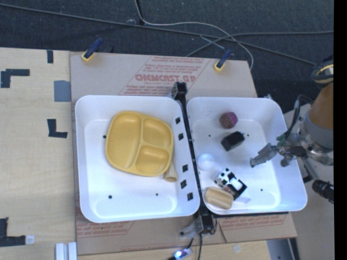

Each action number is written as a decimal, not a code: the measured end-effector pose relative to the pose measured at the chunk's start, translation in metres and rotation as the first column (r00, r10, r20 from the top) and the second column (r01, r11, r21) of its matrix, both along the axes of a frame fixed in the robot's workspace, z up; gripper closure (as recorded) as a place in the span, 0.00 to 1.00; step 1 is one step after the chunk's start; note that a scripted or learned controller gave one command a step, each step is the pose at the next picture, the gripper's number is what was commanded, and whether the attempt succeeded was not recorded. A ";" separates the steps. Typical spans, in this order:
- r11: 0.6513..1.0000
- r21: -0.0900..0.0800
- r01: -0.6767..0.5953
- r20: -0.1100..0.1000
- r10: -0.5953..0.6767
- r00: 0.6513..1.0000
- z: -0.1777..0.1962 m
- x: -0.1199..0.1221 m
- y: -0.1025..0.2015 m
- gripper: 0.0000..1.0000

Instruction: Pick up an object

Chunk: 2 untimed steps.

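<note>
Right white bin (271, 108), arm low over its edge, gripper (264, 156) state unclear

Two shallow white bins sit side by side on the desk. The left white bin (87, 161) holds a yellow divided plastic plate (139, 143) with a small tan cone (170, 173) touching its lower right edge. The right white bin (282, 188) holds a dark red ball (228, 119), a black block (232, 141), a white ball (206, 161), a black-and-white checkered piece (230, 182) and a tan bread-like roll (218, 198). The grey claw (264, 156) hangs over the right bin's right side.
</note>
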State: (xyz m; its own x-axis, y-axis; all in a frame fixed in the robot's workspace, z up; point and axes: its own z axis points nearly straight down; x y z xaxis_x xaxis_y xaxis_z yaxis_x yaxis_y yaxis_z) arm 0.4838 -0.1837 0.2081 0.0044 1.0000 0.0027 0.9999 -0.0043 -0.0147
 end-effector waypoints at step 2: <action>1.000 -0.002 -0.005 0.009 0.005 1.000 -0.038 0.005 0.005 0.00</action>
State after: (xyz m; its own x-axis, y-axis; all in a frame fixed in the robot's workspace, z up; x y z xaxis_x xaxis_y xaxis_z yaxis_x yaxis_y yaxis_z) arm 0.4887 -0.1783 0.1704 -0.0011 1.0000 0.0010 1.0000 0.0011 -0.0057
